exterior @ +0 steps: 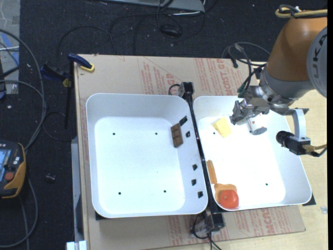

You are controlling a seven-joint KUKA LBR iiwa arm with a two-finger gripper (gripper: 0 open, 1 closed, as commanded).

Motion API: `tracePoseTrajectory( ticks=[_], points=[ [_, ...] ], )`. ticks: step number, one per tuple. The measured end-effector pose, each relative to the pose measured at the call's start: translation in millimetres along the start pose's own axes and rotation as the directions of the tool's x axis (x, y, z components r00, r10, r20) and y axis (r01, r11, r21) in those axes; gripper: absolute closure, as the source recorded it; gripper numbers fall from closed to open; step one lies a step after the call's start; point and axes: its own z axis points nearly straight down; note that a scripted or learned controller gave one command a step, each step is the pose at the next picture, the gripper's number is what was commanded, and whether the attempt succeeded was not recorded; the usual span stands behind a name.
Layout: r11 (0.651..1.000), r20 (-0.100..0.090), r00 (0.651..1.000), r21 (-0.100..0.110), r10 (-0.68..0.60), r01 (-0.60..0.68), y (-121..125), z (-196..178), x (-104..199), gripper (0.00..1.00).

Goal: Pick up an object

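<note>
My gripper [245, 116] hangs over the back part of the right bin [291, 191], just right of a pale yellow block [222, 127] that lies on the bin floor. I see nothing held in it. A red tomato-like ball [228, 198] rests in the bin's front left corner, with an orange carrot-like stick [211, 172] along the left wall behind it. A brown chocolate-like bar [177, 135] leans near the right wall of the left bin [104, 108].
The grey and orange arm [296, 51] comes in from the upper right above the right bin's back edge. A black part on a cable [291, 141] hangs by the right wall. Both bins sit on a cardboard sheet [130, 72], with cables on the dark floor around.
</note>
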Motion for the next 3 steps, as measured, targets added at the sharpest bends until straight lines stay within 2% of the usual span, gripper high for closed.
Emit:
tracePoseTrajectory(
  ticks=[3],
  points=[
    [1.0,0.0,1.0,0.0,0.0,0.0,-11,29,154,1.0]
  ],
)
